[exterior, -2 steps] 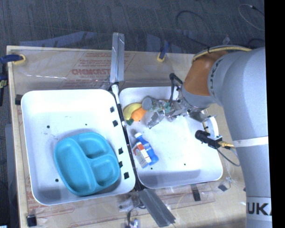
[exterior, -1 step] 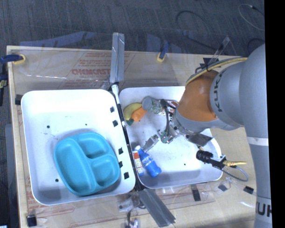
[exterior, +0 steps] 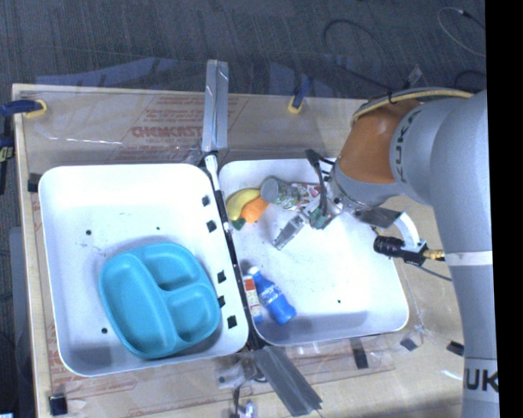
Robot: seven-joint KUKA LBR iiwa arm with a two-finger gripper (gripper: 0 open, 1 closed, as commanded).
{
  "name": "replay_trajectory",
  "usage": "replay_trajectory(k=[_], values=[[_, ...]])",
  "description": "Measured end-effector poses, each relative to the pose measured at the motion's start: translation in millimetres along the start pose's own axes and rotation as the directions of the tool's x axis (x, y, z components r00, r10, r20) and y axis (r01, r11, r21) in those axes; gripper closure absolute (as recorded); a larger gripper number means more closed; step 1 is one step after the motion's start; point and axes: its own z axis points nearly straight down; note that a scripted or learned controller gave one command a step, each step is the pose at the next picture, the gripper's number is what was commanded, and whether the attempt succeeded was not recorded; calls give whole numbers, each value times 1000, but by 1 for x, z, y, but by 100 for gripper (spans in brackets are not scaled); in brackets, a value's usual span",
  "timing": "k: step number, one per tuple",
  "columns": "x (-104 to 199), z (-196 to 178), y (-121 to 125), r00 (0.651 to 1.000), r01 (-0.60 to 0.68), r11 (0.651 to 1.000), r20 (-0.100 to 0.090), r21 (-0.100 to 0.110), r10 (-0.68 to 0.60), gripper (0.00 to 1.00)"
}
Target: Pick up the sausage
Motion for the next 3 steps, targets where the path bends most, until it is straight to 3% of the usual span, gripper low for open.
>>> replay_trajectory(k=[1,2,3], values=[[41,1,-66,996,88,996,-2,1,-88,0],[-2,0,43,984,178,984,0,0,-178,0],[41,0,34,970,242,970,-2,0,-242,0]])
